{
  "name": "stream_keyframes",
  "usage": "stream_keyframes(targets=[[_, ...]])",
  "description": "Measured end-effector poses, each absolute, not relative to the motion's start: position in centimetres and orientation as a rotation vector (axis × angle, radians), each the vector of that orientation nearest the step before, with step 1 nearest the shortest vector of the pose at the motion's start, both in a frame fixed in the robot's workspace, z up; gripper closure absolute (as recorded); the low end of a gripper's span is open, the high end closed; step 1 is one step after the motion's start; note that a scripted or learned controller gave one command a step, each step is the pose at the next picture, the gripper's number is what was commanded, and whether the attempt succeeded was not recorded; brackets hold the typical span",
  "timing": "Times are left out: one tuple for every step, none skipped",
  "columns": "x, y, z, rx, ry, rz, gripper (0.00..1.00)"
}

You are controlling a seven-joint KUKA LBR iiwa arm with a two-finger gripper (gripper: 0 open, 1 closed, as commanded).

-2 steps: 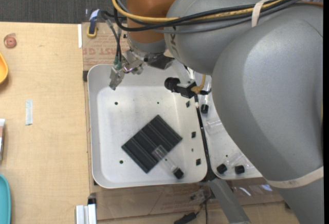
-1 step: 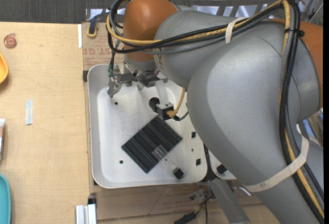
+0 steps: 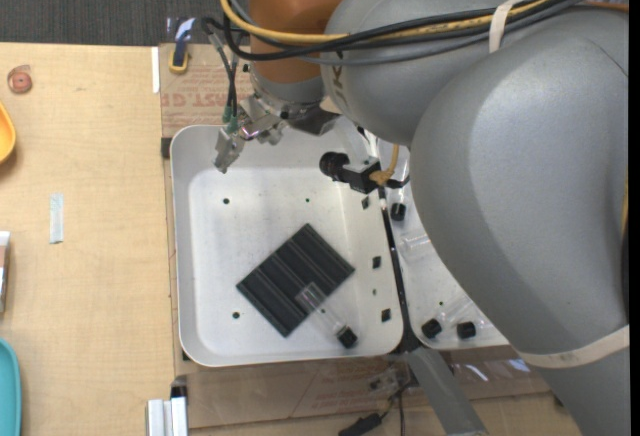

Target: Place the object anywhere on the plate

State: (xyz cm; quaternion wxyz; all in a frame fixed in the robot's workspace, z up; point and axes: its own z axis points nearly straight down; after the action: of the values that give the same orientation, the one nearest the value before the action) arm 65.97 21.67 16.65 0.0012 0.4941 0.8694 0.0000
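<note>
While the tool [image 3: 228, 152] is hanging over the far left corner of the shallow white left-hand bin [image 3: 185, 254], we are seeing nothing gripped in it, and we cannot tell whether it is spread or pressed together. We are taking the flat black ribbed rectangular slab [image 3: 285, 276], lying askew in the middle of that bin, for the plate. The likely object, a small clear tube-like piece with a black end [image 3: 322, 306], is lying at the slab's near right edge, one end seeming to overlap the ribs and the black end resting on the bin floor. We are judging the task as barely begun: the pick-up and the placing are both waiting. Room is looking fair, since white floor is showing all round the slab and between tool and slab. The piece, though, is sitting near the bin's front rim and the divider, and the bulky grey arm [image 3: 500, 174] is crowding the right-hand bin [image 3: 425, 264].
</note>
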Motion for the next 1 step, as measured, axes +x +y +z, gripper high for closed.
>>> stream_keyframes(targets=[[65.86,21.85,9.05,1.893,2.510,-0.005,0.00]])
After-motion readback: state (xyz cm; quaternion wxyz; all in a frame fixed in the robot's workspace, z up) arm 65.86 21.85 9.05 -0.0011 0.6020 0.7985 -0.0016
